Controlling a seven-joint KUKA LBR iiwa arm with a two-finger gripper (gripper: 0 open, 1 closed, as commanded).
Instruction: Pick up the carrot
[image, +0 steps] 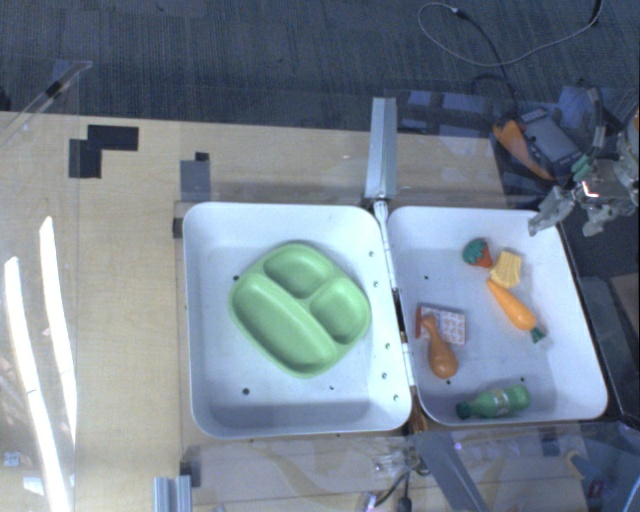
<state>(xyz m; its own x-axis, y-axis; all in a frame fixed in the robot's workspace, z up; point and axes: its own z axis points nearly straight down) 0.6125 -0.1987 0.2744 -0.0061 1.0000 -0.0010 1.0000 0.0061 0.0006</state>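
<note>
I see the bench (110, 300) carrying two shallow white bins side by side. The left bin (210, 400) holds a green divided plate (300, 308), which sits near its middle, turned at an angle to the bin's walls. The right bin (570, 395) holds the smaller things. Along its near edge lies a green bottle (495, 402) on its side. Toward its left wall a small patterned card (447, 322) lies flat, with an orange-brown drumstick-shaped toy (439, 352) touching it and running down toward the near edge. The carrot (514, 306), orange with a green tip pointing toward the near right corner, lies slantwise in the right half of that bin, clear of the walls. Just beyond it sits a yellow wedge (508, 268), touching the carrot's upper end, and beside that, nearer the far edge, a small green and red piece (477, 253). The gripper (568, 211) hangs over the far right corner of the right bin, well apart from the carrot; its fingers stand apart and nothing lies between them.
</note>
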